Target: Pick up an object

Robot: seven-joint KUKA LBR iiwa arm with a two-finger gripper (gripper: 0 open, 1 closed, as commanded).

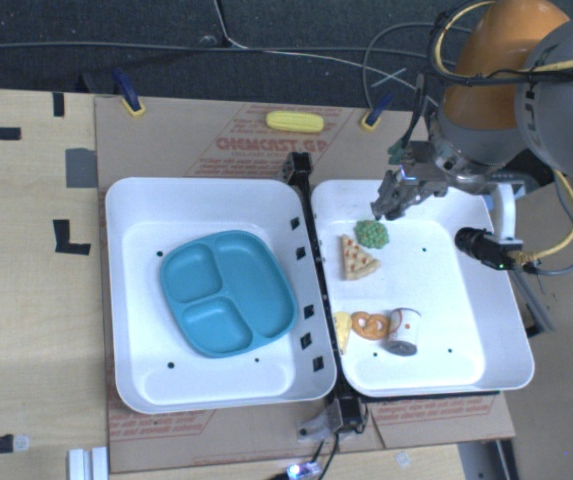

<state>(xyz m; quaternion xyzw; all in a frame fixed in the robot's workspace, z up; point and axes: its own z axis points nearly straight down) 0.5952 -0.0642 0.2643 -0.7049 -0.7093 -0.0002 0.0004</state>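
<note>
Near the right bin's (466, 368) far edge, the gripper (386, 206) should centre over the broccoli (371, 233); grip state I cannot tell.

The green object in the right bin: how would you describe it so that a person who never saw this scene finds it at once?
Start at the right white bin. In its upper half, just below the robot's hand, lies a small green broccoli-like piece, directly above the pizza slice. It is the one green, bumpy, rounded item; its neighbours are orange, tan or grey.
</note>
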